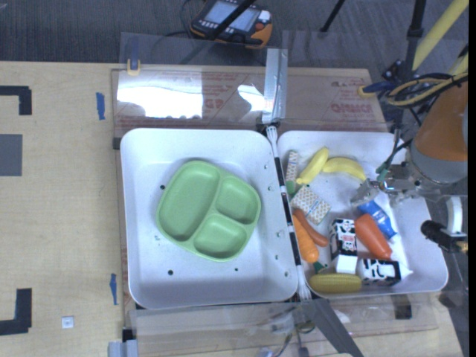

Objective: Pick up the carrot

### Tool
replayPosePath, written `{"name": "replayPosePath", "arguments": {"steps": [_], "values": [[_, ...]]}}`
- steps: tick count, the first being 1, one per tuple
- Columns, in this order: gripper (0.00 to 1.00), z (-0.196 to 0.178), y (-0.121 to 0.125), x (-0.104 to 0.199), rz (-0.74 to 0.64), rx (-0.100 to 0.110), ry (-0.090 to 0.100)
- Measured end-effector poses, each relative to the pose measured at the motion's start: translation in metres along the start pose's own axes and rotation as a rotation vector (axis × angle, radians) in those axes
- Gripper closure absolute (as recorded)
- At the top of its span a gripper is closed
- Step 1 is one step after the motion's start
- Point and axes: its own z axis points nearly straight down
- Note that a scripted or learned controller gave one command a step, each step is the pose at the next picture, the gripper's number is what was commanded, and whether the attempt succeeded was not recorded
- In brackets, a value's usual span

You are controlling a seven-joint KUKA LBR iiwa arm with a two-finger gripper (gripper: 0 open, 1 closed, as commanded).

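Carrot (306, 238): lies untouched in the right bin (435, 270), against its left wall beside the milk carton (343, 238). Gripper (378, 189) hovers up-right of the carrot, approach step; jaws' state cannot be told. Next: travel left, descend.

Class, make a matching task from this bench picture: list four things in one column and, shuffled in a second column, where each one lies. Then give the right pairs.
Things:
1. green plate
2. bananas
3. carrot
4. black handheld device

Places:
A. right bin, far end
B. floor beyond the bench
C. left bin
D. right bin, along its left wall

Pairs: 1-C, 2-A, 3-D, 4-B
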Motion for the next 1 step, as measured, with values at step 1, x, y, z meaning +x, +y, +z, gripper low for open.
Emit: {"name": "replayPosePath", "arguments": {"steps": [1], "values": [[0.0, 0.0187, -0.0728, 0.0578, -0.135, -0.008, -0.001]]}}
